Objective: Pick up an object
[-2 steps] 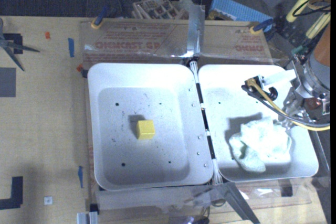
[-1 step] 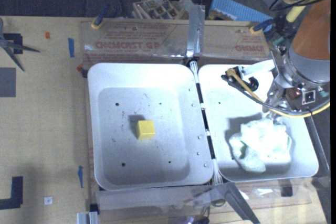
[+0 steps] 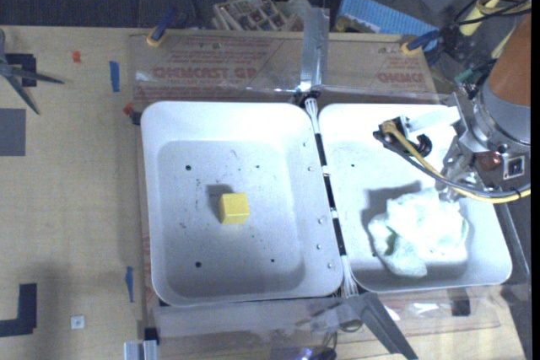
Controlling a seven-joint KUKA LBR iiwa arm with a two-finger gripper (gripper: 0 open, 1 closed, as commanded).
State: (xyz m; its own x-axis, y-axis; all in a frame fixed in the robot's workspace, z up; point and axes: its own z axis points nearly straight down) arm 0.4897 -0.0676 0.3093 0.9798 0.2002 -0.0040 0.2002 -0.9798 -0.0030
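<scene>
Hovering over the right bin (image 3: 498,265), near its far right wall: gripper (image 3: 451,181), at the end of the grey arm (image 3: 498,122) with yellow cabling looped off the wrist. State of the grasping part: cannot tell, blurred and hidden under the wrist hardware. Directly below and slightly left of it: crumpled white cloth (image 3: 419,233), lying in the near half of the right bin, bunched, with a greenish patch on its left side. Nothing seen held. Alone in the middle of the left bin (image 3: 160,181): small yellow block (image 3: 234,207), well apart from the arm. Both bins side by side on the counter (image 3: 59,206).

Judged step in hand: descent onto the cloth, the nearest candidate. Recommended: aim at the highest fold near the cloth's centre, not its thin edge; come straight down; close on a thick bunch; lift slowly and confirm the fabric comes off the bin floor. Risk: pinching only a loose layer, with slip on lift.
</scene>
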